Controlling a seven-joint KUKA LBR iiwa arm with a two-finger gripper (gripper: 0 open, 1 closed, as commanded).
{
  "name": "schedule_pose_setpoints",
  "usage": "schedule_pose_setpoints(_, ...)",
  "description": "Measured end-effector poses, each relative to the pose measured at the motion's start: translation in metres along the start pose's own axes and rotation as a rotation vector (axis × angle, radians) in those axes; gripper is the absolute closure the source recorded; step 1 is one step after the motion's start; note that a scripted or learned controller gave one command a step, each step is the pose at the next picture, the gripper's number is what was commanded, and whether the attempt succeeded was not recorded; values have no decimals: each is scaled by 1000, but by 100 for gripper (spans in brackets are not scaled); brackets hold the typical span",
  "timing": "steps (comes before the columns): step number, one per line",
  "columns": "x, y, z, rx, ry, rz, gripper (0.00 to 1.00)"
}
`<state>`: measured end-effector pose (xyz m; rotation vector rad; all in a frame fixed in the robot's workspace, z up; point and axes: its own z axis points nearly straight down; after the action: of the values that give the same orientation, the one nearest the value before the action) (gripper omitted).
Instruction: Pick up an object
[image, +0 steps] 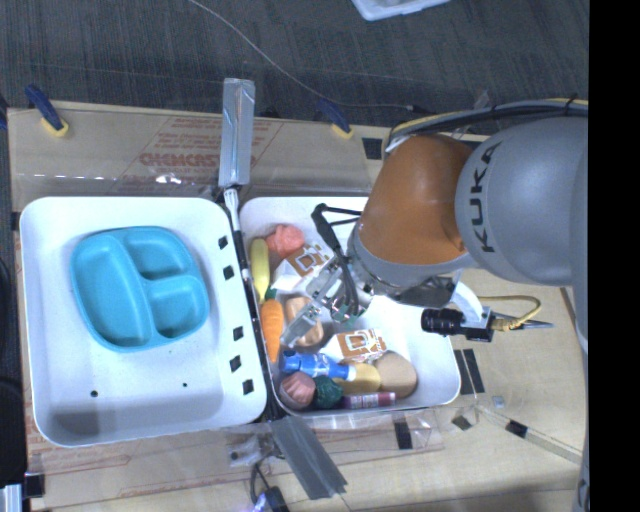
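The arm reaches down into the right bin (440, 380), and my gripper (322, 303) hangs low over the heap of small items at the bin's left side. Beneath and around it lie a yellow banana (260, 265), an orange carrot (272, 330), a pink-red lump (286, 239), a blue bottle (310, 364), a tan rounded piece (396, 372) and small printed packets (360, 345). The fingertips sit among these items, just right of the carrot. The wrist hides much of the bin's middle.
The left bin (60, 400) holds a blue divided tray (140, 285). A grey bar (236, 130) stands at the back between the bins. Clamps (48, 110) grip the cardboard sheet at the bench's far edge.
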<state>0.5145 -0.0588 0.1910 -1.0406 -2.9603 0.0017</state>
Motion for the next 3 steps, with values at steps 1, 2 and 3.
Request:
schedule_pose_setpoints(1,-67,31,-6,-2,-6,-412,0)
schedule_pose_setpoints(2,-78,-2,64,1,1,-20,0)
schedule_pose_setpoints(3,-104,0,99,-2,-3,235,0)
